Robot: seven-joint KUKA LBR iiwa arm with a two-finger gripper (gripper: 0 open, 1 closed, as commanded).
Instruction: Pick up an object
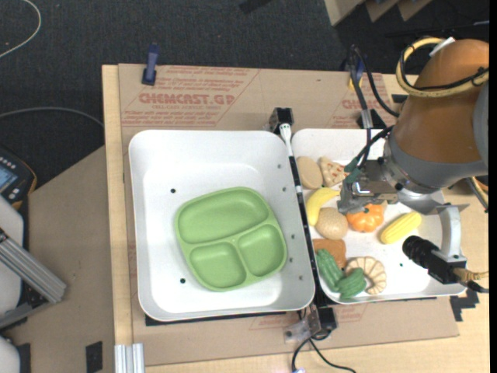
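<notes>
The right bin holds several toy foods. Among them are a tan potato, a pizza slice, a yellow banana, a beige round piece, an orange fruit, a yellow corn cob, a green pickle and a ridged tan shrimp-like piece. My gripper hangs low over the middle of this bin, directly above the orange fruit and next to the banana. The grey and orange arm hides the bin's far right part.
The left bin holds a green divided plate. A black clip sits where the bins meet at the back. A black cylinder on the arm overhangs the right bin's front right. Cardboard lies under both bins.
</notes>
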